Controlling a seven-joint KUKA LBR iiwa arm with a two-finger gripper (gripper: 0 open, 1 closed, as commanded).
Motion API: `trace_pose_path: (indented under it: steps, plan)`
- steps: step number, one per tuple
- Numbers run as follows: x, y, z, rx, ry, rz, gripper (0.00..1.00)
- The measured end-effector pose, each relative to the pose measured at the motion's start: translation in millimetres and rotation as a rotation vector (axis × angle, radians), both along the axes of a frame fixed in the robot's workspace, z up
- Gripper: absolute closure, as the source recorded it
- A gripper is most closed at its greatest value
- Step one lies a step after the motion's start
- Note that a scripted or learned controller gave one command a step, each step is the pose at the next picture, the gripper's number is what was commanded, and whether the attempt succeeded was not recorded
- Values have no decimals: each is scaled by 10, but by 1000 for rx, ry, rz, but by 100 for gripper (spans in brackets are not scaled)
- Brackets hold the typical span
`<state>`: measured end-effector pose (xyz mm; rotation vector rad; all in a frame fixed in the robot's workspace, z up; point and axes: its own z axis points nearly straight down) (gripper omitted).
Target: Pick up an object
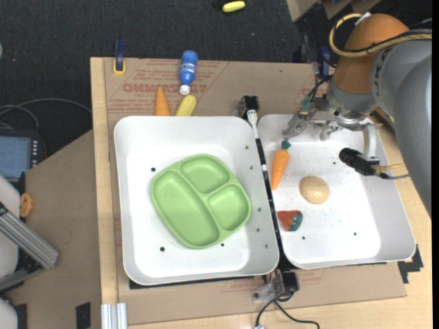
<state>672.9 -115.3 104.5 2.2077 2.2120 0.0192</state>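
Note:
My gripper (321,149) hangs over the back of the right bin (384,232), open, its fingers spread wide with nothing between them. One fingertip (286,143) hovers just behind the top of an orange carrot (278,168) that lies along the bin's left wall. A beige egg-shaped object (315,189) rests near the bin's middle, in front of the gripper. A small red piece with a green end (290,219) lies closer to the front left. The grey arm with its orange band (363,43) comes in from the upper right.
The left bin (137,149) holds a green divided plate (200,201). Behind it on the cardboard lie a blue-and-white bottle (187,71), an orange cone-shaped piece (161,103) and a yellow corn piece (186,105). A black clamp (249,105) sits where the bins meet.

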Motion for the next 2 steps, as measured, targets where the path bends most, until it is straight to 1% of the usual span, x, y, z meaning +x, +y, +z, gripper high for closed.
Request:
trace_pose_path:
  steps: [1, 2]
  plan:
    - [-1144, 342, 853, 6, 21, -3, 0]
    - [-1208, -249, 917, -1, 18, -8, 0]
